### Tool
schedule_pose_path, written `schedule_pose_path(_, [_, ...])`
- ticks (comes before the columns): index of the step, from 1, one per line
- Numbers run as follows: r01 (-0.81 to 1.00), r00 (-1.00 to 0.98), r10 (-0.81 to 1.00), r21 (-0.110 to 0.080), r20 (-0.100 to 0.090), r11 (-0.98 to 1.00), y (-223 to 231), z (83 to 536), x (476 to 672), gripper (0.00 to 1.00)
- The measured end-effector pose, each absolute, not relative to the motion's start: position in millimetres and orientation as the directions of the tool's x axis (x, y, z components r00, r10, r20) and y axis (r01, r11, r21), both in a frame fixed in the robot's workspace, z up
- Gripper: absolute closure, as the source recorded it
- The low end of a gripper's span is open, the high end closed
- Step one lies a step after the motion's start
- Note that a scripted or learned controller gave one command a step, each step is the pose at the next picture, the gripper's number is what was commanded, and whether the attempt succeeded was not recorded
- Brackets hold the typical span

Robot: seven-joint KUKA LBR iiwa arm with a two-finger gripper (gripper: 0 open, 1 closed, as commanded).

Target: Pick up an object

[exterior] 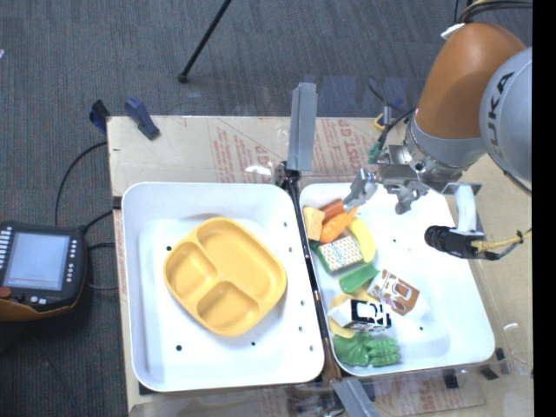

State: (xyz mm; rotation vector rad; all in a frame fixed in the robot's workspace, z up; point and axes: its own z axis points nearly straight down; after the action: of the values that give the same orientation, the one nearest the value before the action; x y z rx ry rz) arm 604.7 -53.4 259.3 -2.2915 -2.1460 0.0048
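Note:
My gripper (380, 196) hangs over the back of the right bin (452, 320), its fingers spread apart and nothing between them. Its left fingertip (354, 198) is just above an orange carrot (337, 222) at the bin's back left. Along the bin's left side lie a yellow wedge (311, 224), a checkered pack (340, 252) on a yellow banana shape (367, 240), a green pepper (356, 278), a brown and white packet (396, 292), a black and white item (369, 313) and a green leafy toy (369, 350).
A yellow divided plate (224, 274) lies in the left bin (143, 320). A black cylinder (447, 240) with a cable juts over the right bin's right side. A grey post (302, 137) stands behind the wall between the bins. A pendant (39, 268) sits at far left.

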Motion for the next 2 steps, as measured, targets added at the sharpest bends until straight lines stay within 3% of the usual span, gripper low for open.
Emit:
schedule_pose_path(1, [0.976,0.219,0.976,-0.008,-0.002,-0.219,-88,120,635.6,0.00])
schedule_pose_path(2, [0.993,0.118,0.993,0.019,0.008,-0.118,-100,101,642.5,0.00])
